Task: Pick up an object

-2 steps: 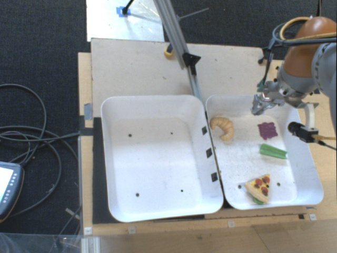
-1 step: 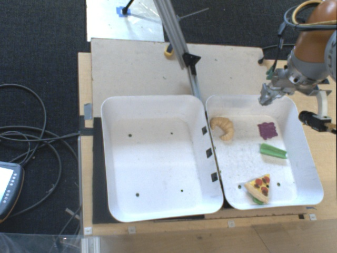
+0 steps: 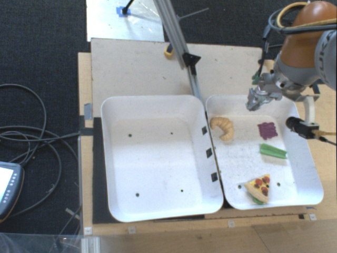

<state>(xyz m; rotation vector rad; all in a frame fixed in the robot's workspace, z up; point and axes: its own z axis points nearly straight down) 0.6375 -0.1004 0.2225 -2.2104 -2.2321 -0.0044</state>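
Note:
The right bin (image 3: 310, 183) holds a tan croissant (image 3: 223, 127) near its left wall, a purple grape cluster (image 3: 267, 130), a green pea pod (image 3: 273, 151) and a pizza slice (image 3: 258, 187) near the front. My gripper (image 3: 256, 100) hangs over the back of the right bin, right of and behind the croissant, left of and behind the grapes. It is apart from all of them and nothing shows between its fingers.
The left bin (image 3: 113, 141) sits beside the right one, joined at a middle rim with black clips (image 3: 209, 153). A grey pole (image 3: 176, 30) slants across the board behind the bins. Cables and a tablet (image 3: 8, 186) lie on the floor at left.

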